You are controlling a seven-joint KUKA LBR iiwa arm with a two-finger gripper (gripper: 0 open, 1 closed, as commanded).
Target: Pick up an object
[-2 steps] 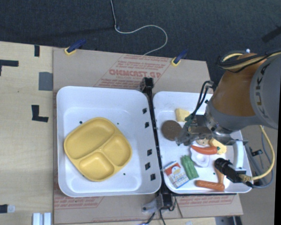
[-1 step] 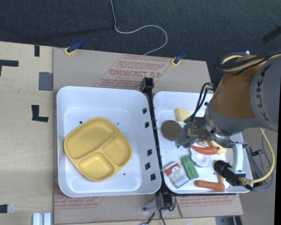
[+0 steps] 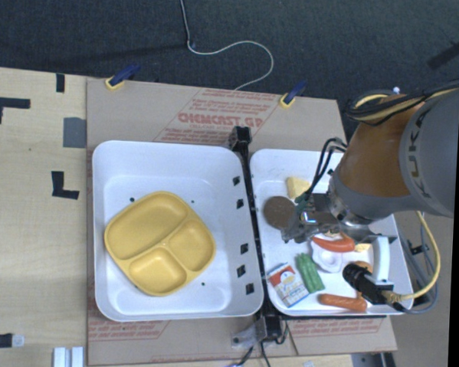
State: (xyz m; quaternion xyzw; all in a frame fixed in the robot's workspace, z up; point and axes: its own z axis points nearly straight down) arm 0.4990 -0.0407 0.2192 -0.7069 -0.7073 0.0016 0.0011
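Observation:
The right bin point(image 3: 270, 167) holds several small things: a brown round piece point(image 3: 278, 211), a pale yellow piece point(image 3: 295, 187), a green block point(image 3: 311, 274), a small carton with red and blue print point(image 3: 287, 285), an orange carrot-like stick point(image 3: 344, 302), a red-orange piece point(image 3: 334, 243) and a white cup-like thing point(image 3: 329, 259). My gripper point(image 3: 302, 223) hangs low over the middle of this bin, just right of the brown piece. The arm's body hides much of the bin's right half. Nothing shows between the fingers.
The left bin point(image 3: 108, 165) holds a yellow divided tray point(image 3: 159, 243) lying flat in its middle. A black divider point(image 3: 247, 210) runs between the two bins. Both bins sit on a cardboard sheet point(image 3: 210, 116), with a white cable point(image 3: 221, 48) behind.

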